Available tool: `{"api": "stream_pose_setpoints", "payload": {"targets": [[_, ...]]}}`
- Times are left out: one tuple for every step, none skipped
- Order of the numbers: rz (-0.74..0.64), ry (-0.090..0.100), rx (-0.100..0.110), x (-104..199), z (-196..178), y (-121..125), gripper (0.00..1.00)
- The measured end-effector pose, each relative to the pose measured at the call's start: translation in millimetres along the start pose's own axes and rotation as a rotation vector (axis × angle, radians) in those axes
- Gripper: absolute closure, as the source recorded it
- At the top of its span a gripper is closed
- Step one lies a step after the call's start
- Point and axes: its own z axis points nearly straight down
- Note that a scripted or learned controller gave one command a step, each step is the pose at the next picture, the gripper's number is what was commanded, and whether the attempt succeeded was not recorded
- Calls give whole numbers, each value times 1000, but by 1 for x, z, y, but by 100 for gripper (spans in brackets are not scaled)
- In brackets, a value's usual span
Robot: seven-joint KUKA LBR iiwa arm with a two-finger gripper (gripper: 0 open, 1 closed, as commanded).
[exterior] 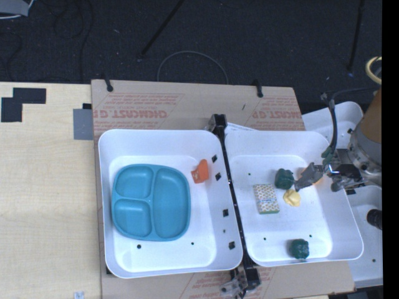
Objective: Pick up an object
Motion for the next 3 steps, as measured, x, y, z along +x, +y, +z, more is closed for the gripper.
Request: {"api": "stream_pose_setpoints", "payload": {"targets": [[-2, -1, -9, 0, -5, 1, 0], [-2, 0, -5, 2, 54, 11, 0], [-2, 0, -4, 7, 99, 15, 0]]}}
